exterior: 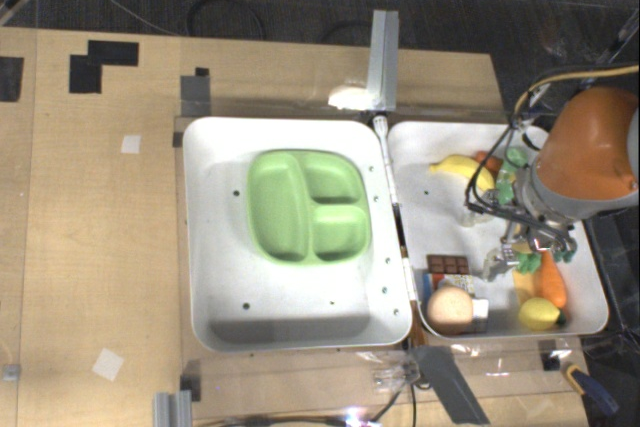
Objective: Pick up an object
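The right bin (430,205) holds several items. A yellow banana (455,166) lies near its back. A brown chocolate bar (448,265) and a round pale peach-coloured fruit (451,307) sit at its front left. A yellow lemon (539,314) and an orange carrot (551,282) lie at its front right. My gripper (516,258) hangs low over the right half of this bin, just left of the carrot and behind the lemon. The arm's orange band (592,143) hides what lies under it. I see nothing clearly held.
The left bin (215,215) carries a green divided tray (305,205). A metal post (383,55) stands behind the wall where the bins meet. Black cables (490,200) loop beside the wrist over the right bin. Green and red items (508,162) peek out by the banana.
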You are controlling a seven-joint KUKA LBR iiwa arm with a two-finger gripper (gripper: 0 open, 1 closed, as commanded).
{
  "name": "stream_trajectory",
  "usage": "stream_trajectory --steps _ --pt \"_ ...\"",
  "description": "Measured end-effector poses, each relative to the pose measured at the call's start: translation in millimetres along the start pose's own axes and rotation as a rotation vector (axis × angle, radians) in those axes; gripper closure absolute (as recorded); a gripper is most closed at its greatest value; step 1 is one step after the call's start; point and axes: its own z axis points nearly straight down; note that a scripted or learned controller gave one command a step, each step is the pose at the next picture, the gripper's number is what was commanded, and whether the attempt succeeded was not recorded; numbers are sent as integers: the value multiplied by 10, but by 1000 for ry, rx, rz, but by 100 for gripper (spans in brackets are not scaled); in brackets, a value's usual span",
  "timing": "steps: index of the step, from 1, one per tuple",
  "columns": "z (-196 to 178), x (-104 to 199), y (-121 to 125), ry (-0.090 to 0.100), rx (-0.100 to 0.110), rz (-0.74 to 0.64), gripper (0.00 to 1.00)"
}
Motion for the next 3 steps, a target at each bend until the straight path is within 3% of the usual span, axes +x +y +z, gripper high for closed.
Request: stream_trajectory --steps 1,3 --pt "13 -532 660 -1 -4 -148 0" --pt "-13 110 664 -6 -2 37 0"
